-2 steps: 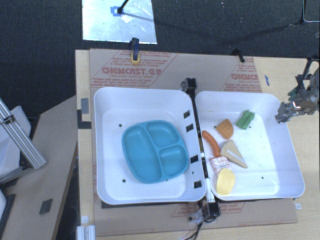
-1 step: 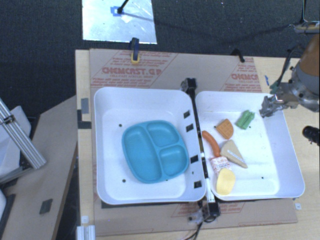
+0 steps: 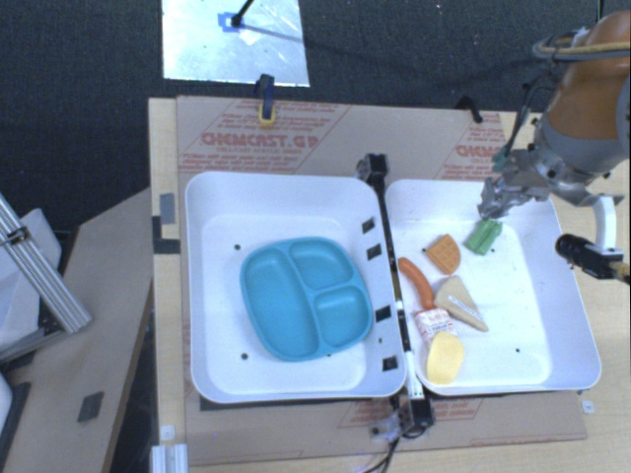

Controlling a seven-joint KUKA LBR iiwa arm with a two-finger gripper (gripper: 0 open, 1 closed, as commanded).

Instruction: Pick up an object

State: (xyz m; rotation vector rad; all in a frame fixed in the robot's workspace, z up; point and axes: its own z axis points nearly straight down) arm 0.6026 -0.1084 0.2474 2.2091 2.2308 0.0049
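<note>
My gripper (image 3: 496,205) hangs over the far part of the right bin (image 3: 562,323), just above a small green block (image 3: 483,236). The block lies on the bin floor below the gripper's tip. Further left and nearer the front lie an orange cracker-like piece (image 3: 444,253), a red-orange sausage (image 3: 416,281), a beige wedge (image 3: 459,303), a small red-and-white packet (image 3: 431,321) and a yellow piece (image 3: 445,358).
The left bin (image 3: 212,215) holds a blue divided tray (image 3: 304,297). A black divider with clips (image 3: 383,254) runs between the bins. The arm's orange band (image 3: 590,97) sits at the right. A black handle-like part (image 3: 584,254) sticks out over the right bin's edge.
</note>
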